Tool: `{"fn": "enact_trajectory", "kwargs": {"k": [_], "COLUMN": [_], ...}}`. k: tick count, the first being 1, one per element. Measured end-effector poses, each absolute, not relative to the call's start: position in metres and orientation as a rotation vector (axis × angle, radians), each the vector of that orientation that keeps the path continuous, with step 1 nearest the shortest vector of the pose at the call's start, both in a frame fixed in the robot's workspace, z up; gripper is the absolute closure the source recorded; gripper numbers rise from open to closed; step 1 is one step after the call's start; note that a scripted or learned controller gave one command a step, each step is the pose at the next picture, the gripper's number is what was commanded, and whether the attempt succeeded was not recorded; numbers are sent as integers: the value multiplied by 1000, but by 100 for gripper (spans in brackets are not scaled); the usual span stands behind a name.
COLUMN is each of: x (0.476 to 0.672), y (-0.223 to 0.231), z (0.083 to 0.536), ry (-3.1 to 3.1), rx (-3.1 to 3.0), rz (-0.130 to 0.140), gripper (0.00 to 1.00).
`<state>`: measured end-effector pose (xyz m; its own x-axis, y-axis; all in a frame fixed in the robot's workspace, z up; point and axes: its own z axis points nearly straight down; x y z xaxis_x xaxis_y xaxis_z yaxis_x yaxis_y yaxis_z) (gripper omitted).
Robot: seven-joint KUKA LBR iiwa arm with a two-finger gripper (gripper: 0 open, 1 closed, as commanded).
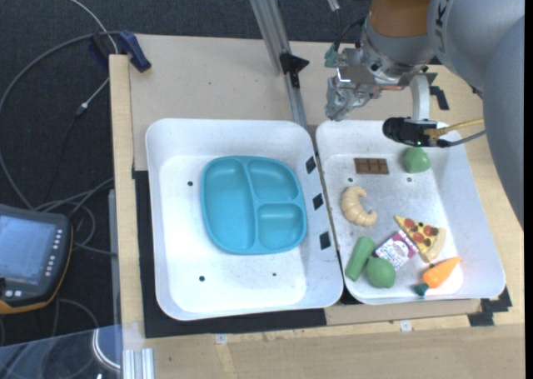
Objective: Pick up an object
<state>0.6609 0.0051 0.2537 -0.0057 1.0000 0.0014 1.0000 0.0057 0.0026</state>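
Two shallow white bins sit side by side on the pale wooden bench (pixel 208 77). The left bin (pixel 155 202) holds a single blue divided plate (pixel 250 202), lying flat near the middle with its three compartments facing up and nothing in them. The right bin (pixel 468 194) carries all the small pieces. A brown chocolate bar (pixel 371 167) lies near the far wall, and a green ball-shaped fruit (pixel 416 160) sits just to its right. A tan croissant (pixel 358 205) is nearer the middle, close to the bin's left wall. Toward the near edge, a pizza slice (pixel 420 236) lies beside a pink and white packet (pixel 396 251), the two touching or nearly so. A long green vegetable piece (pixel 360 257) lies slanted at the packet's left, a second round green fruit (pixel 381 273) rests against the packet's near side, and an orange carrot (pixel 440 272) sits in the near right corner. The gripper (pixel 341 107) hangs over the far rim of the right bin, at its left corner, apart from every piece; the chocolate bar is the closest one. Nothing is seen in its grasp, and whether it is released or clenched cannot be told from this angle. The grey arm (pixel 487 11) comes in from the upper right, its orange band (pixel 404 2) above the wrist, and the wrist points downward toward the bench.
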Motion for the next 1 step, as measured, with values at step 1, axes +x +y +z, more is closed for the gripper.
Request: {"fn": "enact_trajectory", "kwargs": {"k": [1], "x": [667], "y": [65], "z": [238], "ry": [2230], "rx": [2214], "rz": [3], "gripper": [100]}}
